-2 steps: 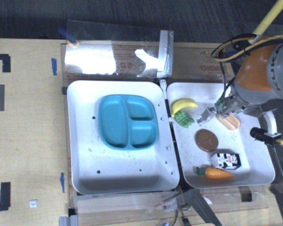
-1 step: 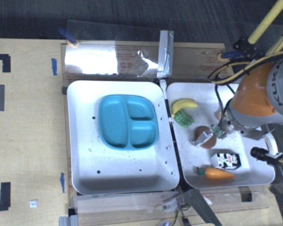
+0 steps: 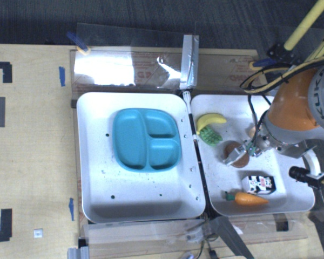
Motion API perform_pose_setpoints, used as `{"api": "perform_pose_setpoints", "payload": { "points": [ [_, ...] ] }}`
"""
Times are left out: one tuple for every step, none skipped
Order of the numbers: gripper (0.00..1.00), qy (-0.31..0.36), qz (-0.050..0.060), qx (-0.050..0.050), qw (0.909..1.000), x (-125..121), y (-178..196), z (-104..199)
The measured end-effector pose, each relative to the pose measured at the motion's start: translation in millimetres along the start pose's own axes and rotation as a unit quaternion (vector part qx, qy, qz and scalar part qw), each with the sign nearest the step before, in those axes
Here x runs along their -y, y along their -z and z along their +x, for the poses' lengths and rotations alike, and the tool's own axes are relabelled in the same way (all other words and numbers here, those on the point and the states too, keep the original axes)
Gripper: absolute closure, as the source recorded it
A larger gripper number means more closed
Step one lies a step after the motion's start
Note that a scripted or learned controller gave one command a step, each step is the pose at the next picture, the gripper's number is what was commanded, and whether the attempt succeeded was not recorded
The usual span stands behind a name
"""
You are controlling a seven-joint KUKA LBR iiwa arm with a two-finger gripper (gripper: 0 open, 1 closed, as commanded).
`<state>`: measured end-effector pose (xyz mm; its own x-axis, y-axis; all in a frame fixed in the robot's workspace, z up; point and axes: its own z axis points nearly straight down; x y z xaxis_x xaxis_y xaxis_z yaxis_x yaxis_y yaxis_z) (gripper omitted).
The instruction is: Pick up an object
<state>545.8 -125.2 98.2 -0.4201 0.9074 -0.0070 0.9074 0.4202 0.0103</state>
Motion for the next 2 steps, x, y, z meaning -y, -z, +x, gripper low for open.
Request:
{"api": "perform_pose_setpoints", "payload": {
  "points": [
    [1.00, -0.025, 0.000, -0.001, 0.9997, -67.3, 90.7, 14.8],
    [1.00, -0.163, 0.005, -0.002, 0.9867, -76.3, 85.9, 43.2]
  ]
}}
